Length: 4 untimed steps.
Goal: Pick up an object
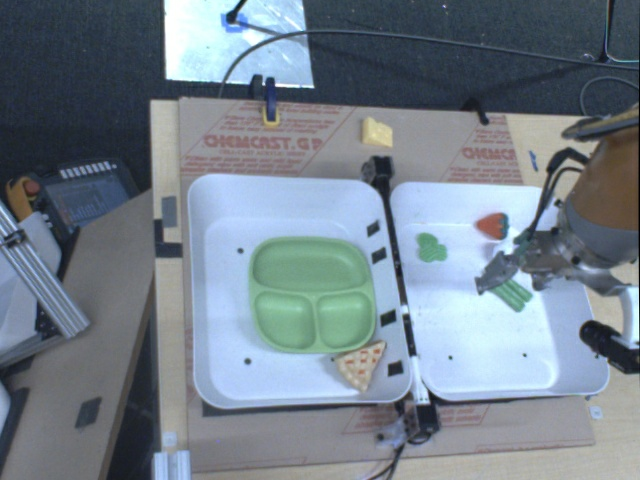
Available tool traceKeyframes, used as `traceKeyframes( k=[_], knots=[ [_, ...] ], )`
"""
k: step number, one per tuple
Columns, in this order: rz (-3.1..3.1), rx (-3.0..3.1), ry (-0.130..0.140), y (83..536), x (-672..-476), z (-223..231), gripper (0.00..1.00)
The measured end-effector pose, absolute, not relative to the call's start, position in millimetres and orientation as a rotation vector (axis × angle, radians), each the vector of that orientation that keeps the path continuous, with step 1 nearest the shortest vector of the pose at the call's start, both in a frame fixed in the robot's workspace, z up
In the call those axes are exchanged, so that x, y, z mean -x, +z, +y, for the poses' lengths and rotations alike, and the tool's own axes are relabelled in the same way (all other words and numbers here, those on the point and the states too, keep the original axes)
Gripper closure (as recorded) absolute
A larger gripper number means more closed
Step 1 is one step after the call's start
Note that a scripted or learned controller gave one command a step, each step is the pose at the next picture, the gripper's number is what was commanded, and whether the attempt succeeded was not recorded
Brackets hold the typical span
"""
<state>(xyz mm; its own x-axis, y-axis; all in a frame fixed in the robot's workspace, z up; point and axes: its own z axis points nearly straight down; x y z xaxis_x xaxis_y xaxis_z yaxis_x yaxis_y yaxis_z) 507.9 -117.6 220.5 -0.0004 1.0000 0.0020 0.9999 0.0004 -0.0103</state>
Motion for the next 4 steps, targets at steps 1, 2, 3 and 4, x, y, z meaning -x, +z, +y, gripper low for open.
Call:
traceKeyframes(
  k=[1, 2, 3, 4],
  knots=[
    [-2.225, 2.218, -0.001, 225.8, -510.4, -117.3, 0.00],
    [-2.221, 2.216, 0.002, 174.5, -509.9, -106.5, 0.00],
    [-2.221, 2.218, 0.001, 131.4, -511.0, -100.7, 0.00],
    [-2.221, 2.219, 0.001, 82.1, -511.1, -100.3, 0.00]
  ],
)
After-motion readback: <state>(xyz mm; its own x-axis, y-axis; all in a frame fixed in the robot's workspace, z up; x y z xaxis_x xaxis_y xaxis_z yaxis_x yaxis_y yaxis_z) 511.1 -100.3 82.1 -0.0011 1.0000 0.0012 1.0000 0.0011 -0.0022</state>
